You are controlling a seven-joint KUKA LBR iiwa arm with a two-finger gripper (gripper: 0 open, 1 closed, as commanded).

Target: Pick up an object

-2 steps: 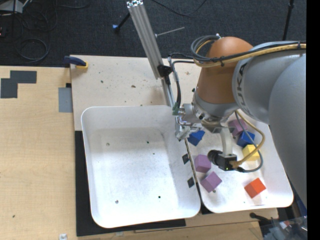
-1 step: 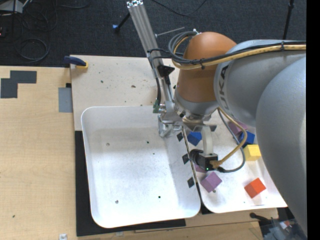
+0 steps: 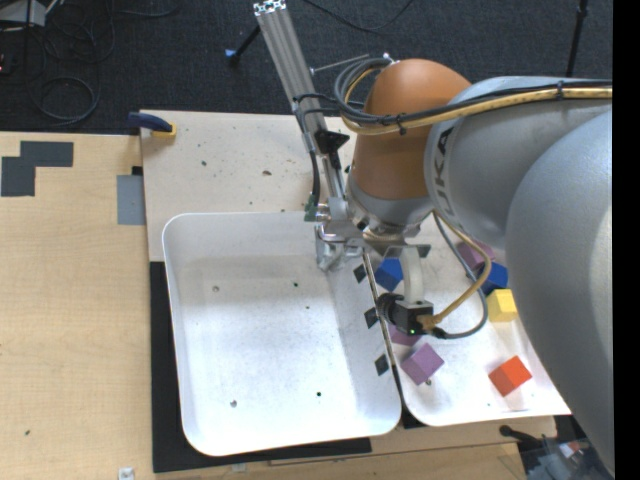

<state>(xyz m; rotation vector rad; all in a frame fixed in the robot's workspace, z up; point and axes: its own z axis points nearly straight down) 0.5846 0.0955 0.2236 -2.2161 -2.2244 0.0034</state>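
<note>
Nearest the camera, close to the front rim of the right bin (image 3: 480, 414): an orange cube (image 3: 511, 376), well to the right of the fingers (image 3: 331, 258) and far forward of them. Sits flat on the white floor, apart from everything else.

A little left of it, a purple block (image 3: 422, 361), turned at an angle, close to the wall shared with the left bin (image 3: 250, 368); forward and to the right of the fingers.

Farther back, a yellow cube (image 3: 501, 306), well to the right of the fingers. Touching its far side, or very nearly, a blue piece (image 3: 497, 277), partly hidden by the arm (image 3: 540, 198).

Closer in, a blue block (image 3: 389, 271), just right of the fingers and about level with them, half covered by cable and wrist.

Then the fingers themselves, low over the far right corner of the left bin, just inside its back rim and beside the shared wall. Cannot tell whether clenched or released: too small and too crowded by the wrist to read. All the blocks lie off to their right, in the other bin.

Beyond the bins, pale tabletop (image 3: 230, 158), speckled with dark marks. At its far left corner, well left of the fingers, a blue clamp (image 3: 150, 123) with a yellow tip.
</note>
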